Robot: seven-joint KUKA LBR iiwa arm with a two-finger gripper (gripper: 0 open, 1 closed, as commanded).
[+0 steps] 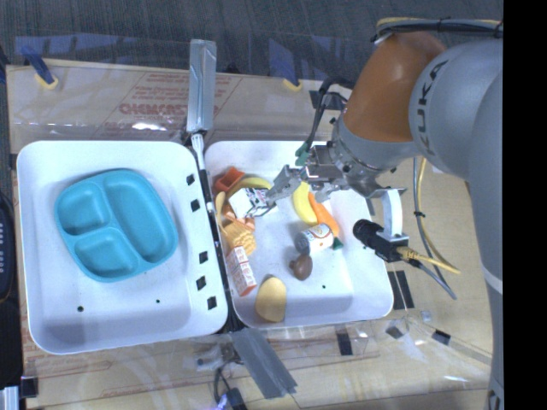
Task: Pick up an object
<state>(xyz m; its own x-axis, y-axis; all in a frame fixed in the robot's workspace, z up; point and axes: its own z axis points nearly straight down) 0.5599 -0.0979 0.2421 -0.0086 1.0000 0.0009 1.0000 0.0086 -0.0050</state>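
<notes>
The right bin (369, 290) holds several toy foods. My gripper (299, 188) hangs over the bin's upper middle, open, its fingers spread to either side of a small yellow fruit (302, 204) just below it. An orange carrot (325, 215) lies against that fruit on the right. Nothing is held between the fingers. Below sit a small white and orange can (318, 238) and a brown piece (301, 267). A banana (248, 182) and an orange piece (228, 180) lie at the upper left of the bin.
A pale yellow pear-like piece (272, 300) rests near the bin's front wall. A red snack packet (242, 269) and a waffle-like piece (236, 232) line the left wall. The left bin (51, 314) holds a blue divided plate (115, 223).
</notes>
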